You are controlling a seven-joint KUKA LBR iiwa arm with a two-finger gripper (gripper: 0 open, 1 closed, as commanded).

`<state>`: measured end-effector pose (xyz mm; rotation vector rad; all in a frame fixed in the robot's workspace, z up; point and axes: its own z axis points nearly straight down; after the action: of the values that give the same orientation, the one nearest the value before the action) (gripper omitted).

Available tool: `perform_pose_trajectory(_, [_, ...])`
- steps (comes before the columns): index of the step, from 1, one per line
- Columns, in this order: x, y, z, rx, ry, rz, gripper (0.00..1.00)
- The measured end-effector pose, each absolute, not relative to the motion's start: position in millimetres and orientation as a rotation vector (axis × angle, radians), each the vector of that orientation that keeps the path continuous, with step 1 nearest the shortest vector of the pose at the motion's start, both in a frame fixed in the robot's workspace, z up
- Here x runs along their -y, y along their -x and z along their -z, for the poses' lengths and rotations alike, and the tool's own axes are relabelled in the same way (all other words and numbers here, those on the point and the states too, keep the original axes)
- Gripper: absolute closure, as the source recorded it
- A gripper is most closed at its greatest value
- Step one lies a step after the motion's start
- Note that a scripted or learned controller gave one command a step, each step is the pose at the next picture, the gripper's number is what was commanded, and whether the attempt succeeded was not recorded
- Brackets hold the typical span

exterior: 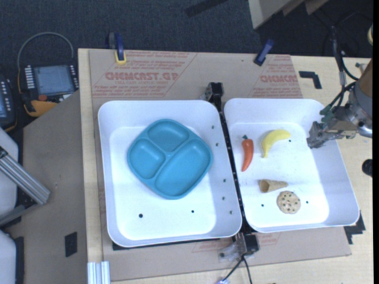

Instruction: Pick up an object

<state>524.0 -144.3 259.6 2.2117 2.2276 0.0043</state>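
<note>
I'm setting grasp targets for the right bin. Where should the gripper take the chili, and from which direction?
Probably at the red body's middle, from straight above. The chili lies flat and runs nearly top to bottom in the view, green stem at the top, so fingers should close across its narrow width, left to right. The banana lies just to its right, so the finger on that side has less room.

Right bin (340,176): banana (274,140) upper centre, chili (247,152) left of it, cone (272,186) below, cookie (288,202) lowest; gripper (318,136) at right rim. Left bin (112,176): blue plate (170,158).
</note>
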Motion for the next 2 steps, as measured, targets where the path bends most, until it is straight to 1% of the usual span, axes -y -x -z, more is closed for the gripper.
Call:
perform_pose_trajectory(1, [96.0, -540.1, -243.8, -2.225, -2.222, 0.0, 1.0])
perform_pose_trajectory(2, [46.0, -551.9, -231.0, -2.231, -2.218, 0.001, 1.0])
